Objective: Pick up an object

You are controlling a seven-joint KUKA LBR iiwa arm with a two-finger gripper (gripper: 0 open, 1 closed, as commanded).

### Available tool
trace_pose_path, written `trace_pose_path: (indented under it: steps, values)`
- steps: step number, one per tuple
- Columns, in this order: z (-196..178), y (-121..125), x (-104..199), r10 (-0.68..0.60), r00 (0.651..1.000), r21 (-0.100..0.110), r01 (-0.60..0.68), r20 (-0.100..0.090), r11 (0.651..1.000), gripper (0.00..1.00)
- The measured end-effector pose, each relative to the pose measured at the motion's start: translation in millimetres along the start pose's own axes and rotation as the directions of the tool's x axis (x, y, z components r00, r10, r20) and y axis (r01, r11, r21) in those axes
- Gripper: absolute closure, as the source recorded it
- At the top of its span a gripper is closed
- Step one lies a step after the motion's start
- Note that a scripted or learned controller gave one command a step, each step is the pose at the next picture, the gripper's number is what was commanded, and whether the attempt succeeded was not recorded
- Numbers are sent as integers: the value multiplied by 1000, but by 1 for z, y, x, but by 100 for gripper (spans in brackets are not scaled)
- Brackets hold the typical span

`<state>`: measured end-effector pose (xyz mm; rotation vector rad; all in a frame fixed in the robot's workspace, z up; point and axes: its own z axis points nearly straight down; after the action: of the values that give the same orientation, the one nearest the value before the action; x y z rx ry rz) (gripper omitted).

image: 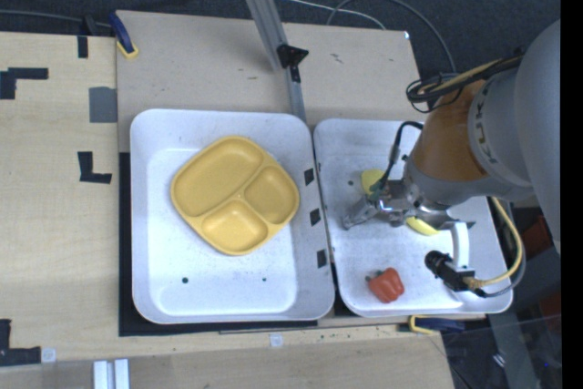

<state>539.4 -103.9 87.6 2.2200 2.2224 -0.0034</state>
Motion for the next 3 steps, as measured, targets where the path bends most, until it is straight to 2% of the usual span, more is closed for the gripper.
trace_pose_path:
  steps: [1, 2, 3]
  values:
    - [-11, 0, 1, -2, 1000, 1, 2, -3, 1000, 100]
    - [-60, -4, 10, -1, 1000, -3, 1, -2, 1000, 100]
    - [-103, 3, 11, -1, 1000, -4, 1, -1, 1000, 100]
